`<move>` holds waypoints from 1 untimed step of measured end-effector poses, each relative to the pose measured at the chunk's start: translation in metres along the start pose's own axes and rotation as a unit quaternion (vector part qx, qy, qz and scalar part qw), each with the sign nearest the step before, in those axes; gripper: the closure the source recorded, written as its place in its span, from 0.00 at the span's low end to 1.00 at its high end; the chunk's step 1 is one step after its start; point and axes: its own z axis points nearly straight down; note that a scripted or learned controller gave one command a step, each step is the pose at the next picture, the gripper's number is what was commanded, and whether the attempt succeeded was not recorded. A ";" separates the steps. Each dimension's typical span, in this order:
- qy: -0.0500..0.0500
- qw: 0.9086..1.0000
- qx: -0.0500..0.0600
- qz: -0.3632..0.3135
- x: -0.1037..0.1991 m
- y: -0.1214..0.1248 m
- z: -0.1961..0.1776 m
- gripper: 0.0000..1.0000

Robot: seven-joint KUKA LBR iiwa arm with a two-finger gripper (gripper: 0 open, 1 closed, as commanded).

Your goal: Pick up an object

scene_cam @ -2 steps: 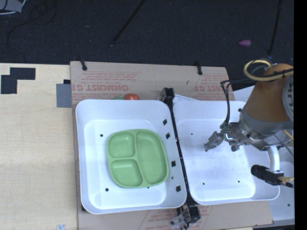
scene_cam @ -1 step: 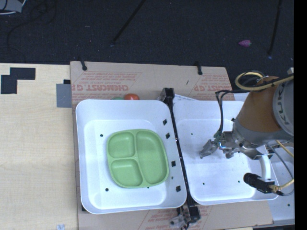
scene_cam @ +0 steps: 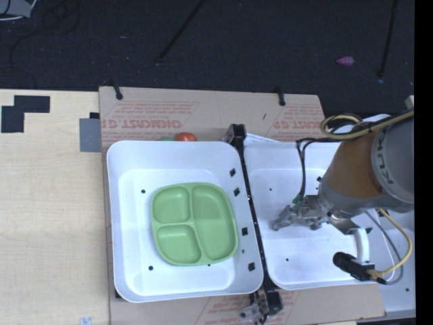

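from my screen i see the gripper (scene_cam: 281,222) low over the floor of the right bin (scene_cam: 284,263), in its left half, not far from the black divider (scene_cam: 247,208) between the two bins. the arm (scene_cam: 365,175) comes in from the right, with the orange band above the wrist. the metal fingers (scene_cam: 287,215) point to the left, toward the divider, but they are small and a little blurred, so i cannot tell how far they are apart, and i see nothing between them. the left bin (scene_cam: 125,175) bears a green divided plate (scene_cam: 194,223), which lies flat in the middle of it, with three compartments, well apart from the gripper. behind the far rim of the left bin a small red-orange object (scene_cam: 185,137) lies on the cardboard (scene_cam: 203,117), outside the bin.
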 end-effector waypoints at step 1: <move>0.000 1.000 -0.001 0.003 -0.002 0.001 -0.013 1.00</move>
